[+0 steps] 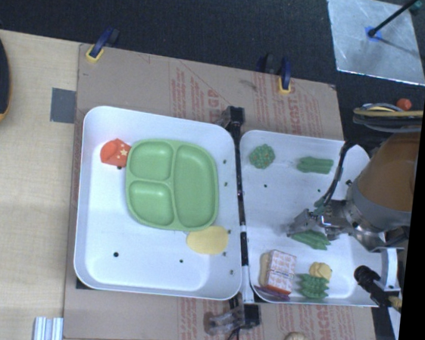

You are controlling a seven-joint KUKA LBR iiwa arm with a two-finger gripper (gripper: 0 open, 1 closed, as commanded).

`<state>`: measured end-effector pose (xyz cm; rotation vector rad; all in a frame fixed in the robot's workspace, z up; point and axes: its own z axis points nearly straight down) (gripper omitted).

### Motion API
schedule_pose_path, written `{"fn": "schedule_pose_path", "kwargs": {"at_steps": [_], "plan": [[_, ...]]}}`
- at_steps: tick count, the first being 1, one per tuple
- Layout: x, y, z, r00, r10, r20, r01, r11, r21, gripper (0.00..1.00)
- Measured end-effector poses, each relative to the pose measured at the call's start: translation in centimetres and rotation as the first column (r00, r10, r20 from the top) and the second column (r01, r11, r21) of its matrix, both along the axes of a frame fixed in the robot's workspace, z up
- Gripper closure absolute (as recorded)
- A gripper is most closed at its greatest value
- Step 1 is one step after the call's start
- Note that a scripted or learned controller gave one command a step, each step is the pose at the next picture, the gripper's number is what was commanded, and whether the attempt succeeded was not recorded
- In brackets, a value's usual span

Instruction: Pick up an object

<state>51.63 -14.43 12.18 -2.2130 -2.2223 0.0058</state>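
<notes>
Leftmost, the left bin holds a red piece with a star touching the edge of a green divided plate, and a yellow piece lies just below the plate's lower right corner. Across the divider, the right bin carries a round green piece and a green pod near its top, a red-and-white carton and a small yellow-and-green piece near its bottom. Between them the gripper sits low over a long green vegetable, touching or nearly so; whether its jaws are spread or pressed together cannot be told.
</notes>
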Motion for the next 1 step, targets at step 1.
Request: {"fn": "schedule_pose_path", "kwargs": {"at_steps": [1], "plan": [[5.36,-2.8,-3.13,1.0,0.002,0.007,-0.002,1.0,-0.002,0.0]]}}
